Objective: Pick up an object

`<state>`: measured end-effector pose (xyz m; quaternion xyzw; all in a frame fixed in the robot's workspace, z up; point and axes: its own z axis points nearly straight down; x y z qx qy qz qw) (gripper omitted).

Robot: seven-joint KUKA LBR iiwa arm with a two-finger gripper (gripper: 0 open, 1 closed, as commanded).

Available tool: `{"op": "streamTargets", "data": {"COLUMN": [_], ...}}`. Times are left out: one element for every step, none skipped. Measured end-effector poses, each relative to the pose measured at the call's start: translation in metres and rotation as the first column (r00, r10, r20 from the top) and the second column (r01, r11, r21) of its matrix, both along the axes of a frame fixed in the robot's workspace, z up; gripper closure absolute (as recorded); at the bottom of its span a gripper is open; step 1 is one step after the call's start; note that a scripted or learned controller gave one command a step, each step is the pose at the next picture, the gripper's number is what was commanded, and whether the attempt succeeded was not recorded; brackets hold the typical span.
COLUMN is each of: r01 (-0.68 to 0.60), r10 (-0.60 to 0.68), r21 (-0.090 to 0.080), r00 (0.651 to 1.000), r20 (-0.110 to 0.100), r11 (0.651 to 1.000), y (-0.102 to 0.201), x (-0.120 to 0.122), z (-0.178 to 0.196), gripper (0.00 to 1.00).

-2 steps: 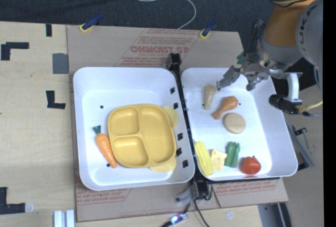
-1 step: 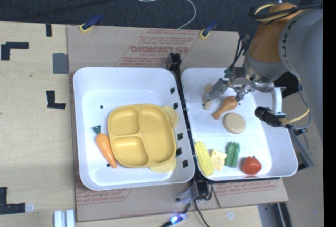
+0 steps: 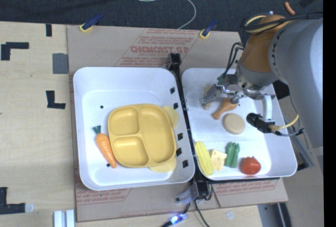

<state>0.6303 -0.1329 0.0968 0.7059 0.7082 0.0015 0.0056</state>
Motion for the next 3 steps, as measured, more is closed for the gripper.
{"op": "streamTargets", "data": {"r01": [-0.001, 0.001, 0.002], "r10": [0.001, -0.001, -0.002], "r21": [-0.002, 0.006, 0.004], "r00": [1.0, 1.0, 1.0], "r20": [0.007, -0.008, -0.005], "r11": [1.0, 1.0, 1.0], "y": [0.0, 0.006, 0.0], "x": [0.002, 0.007, 0.009], "z": [0.013, 0.058, 0.12], "gripper": [1.0, 1.0, 1.0]}}
